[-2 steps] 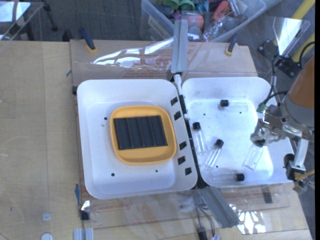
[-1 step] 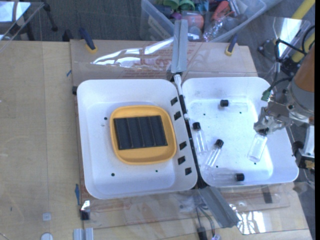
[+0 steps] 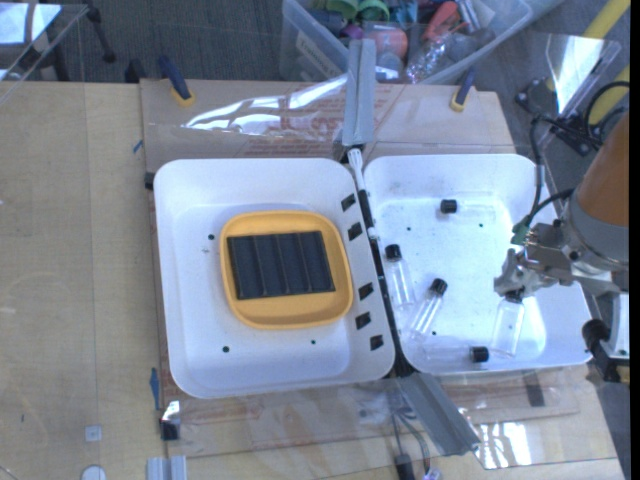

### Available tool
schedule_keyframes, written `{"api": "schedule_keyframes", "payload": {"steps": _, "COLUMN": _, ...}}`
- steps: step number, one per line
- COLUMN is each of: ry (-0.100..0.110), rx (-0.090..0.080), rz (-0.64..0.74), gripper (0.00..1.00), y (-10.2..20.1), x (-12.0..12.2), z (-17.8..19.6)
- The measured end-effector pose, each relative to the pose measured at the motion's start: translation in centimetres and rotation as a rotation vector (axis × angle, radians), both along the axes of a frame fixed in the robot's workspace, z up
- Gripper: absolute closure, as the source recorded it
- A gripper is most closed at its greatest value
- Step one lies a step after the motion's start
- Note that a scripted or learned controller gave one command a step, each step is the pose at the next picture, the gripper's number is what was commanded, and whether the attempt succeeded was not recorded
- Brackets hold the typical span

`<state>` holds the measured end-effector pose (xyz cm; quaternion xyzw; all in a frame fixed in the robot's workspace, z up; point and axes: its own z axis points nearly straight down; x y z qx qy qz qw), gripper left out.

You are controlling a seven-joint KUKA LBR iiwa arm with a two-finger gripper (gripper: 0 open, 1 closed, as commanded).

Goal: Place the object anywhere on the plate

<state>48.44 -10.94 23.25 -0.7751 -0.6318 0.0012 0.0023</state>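
Observation:
A yellow plate (image 3: pixel 287 311) with a dark ridged insert lies in the left bin (image 3: pixel 190 268). Several clear vials with black caps are scattered in the right bin (image 3: pixel 470 183): one (image 3: pixel 397 271) near the divider, one (image 3: pixel 430 306) tilted in the middle, one (image 3: pixel 462 351) lying along the front wall, and a small black-capped piece (image 3: pixel 447 206) toward the back. Another clear vial (image 3: pixel 508 328) lies at the bin's right front. My gripper (image 3: pixel 513 285) hangs low over the right bin, just above and behind that vial. Nothing visibly sits in the gripper.
Black clips line the divider (image 3: pixel 358 258) between the bins. A clear tub of colourful items (image 3: pixel 400 13) stands behind the bench. Cables and the arm's body (image 3: pixel 605 203) crowd the right bin's right edge.

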Motion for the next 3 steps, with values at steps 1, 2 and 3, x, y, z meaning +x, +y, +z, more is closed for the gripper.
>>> {"api": "schedule_keyframes", "payload": {"steps": 1, "ry": -0.006, "rx": -0.003, "rz": 0.222, "gripper": 1.00, "y": 0.8, "x": 1.7, "z": 3.8}}
{"api": "schedule_keyframes", "payload": {"steps": 2, "ry": -0.008, "rx": -0.003, "rz": 0.408, "gripper": 1.00, "y": 2.4, "x": 8.8, "z": 4.4}}
{"api": "schedule_keyframes", "payload": {"steps": 3, "ry": -0.004, "rx": 0.001, "rz": 0.538, "gripper": 1.00, "y": 3.9, "x": 4.5, "z": -1.5}}
